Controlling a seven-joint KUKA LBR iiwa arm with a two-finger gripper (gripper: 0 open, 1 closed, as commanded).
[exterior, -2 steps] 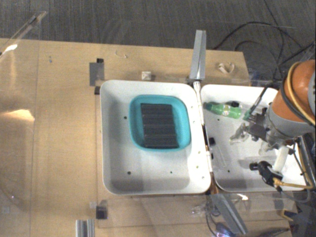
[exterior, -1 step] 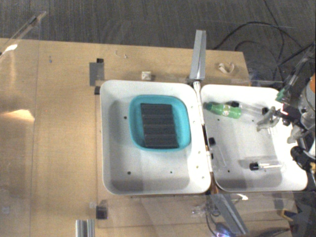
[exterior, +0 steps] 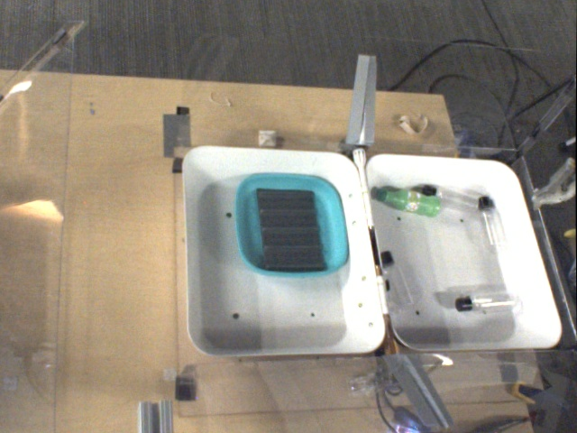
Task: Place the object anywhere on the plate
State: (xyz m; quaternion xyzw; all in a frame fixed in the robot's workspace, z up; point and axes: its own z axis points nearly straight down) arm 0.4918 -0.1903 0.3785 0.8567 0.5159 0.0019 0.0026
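Right bin [exterior: 532, 269]: holds three clear bottles, lying loose and apart.
Green-tinted bottle [exterior: 410, 201]: on its side by the divider, likeliest object for the task.
Black-capped bottles [exterior: 482, 303]: lie toward the bin's near and right sides.
Teal plate [exterior: 335, 233]: in the left bin [exterior: 207, 269], carrying a dark ridged insert, unobstructed.
Jaws: cannot tell.

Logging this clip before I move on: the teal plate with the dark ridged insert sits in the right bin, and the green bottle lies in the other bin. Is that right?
Not quite. The camera view shows the teal plate, with its dark ridged insert, in the left bin, not the right. The green bottle lies in the other bin, the right bin, near its far left corner.
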